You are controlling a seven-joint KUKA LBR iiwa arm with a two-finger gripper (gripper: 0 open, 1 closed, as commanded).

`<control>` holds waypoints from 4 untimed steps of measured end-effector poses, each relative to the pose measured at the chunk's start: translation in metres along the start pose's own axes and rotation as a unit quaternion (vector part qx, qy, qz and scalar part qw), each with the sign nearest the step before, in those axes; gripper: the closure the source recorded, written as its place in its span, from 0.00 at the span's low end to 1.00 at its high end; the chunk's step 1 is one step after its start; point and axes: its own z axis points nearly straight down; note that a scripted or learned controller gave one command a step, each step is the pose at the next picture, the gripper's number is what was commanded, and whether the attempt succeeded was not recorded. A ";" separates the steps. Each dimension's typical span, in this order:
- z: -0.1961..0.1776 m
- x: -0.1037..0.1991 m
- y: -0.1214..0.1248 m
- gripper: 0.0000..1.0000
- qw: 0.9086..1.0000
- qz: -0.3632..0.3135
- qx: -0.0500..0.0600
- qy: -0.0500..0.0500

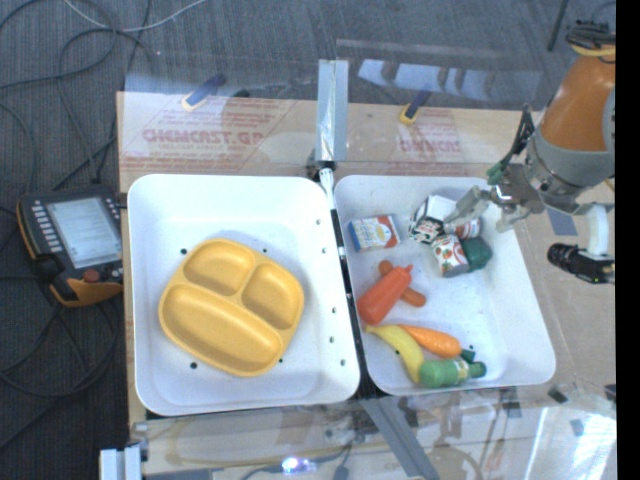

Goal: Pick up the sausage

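On the table (pixel 250 143): 2 white bins side by side. In the left bin (pixel 145 268), just 1 big yellow plate (pixel 232 306). In the right bin (pixel 525 308), a pile of toy food. Over its far right corner, the grey and orange arm (pixel 580 118), with the gripper (pixel 483 211) spread open and holding nothing, right by the little cartons (pixel 445 238).

Could go wrong in 2 ways. Might grab a carton by mistake, with those so close to the gripper. Might pinch or shove the orange bottle (pixel 385 293) instead, with the bottle lying across the sausage and hiding its middle.

Last and smallest, the sausage (pixel 414 296): reddish brown, near the middle of the right bin, poking out on both sides of the bottle and touching it. Well apart from the gripper, past the cartons, toward the left bin and the front edge.
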 end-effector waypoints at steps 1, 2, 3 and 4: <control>0.067 0.053 0.008 0.00 1.000 -0.020 0.000 -0.001; 0.118 0.080 -0.048 0.00 0.999 -0.033 -0.009 -0.003; 0.107 0.081 -0.047 1.00 0.999 -0.033 -0.011 -0.003; 0.026 0.156 0.028 1.00 0.999 -0.048 -0.001 -0.002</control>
